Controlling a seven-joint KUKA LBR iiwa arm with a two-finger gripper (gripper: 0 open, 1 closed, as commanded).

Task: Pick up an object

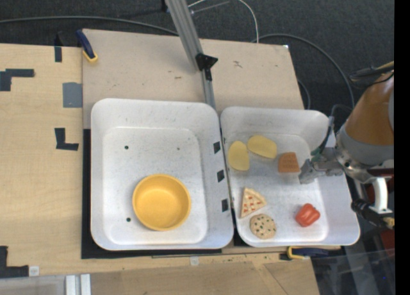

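toast-coloured block (288, 162) lies in the right bin (269, 115), just left of the gripper (306, 173), its long side running roughly across the bin toward the two yellow pieces (251, 151) further left. how far the claw stands open i cannot tell, and nothing shows between it. red pepper (307, 215) sits below near the front wall, with bare floor between for the arm to work in.

A grey metal pole (186, 24) slants over the tan board (147, 63).
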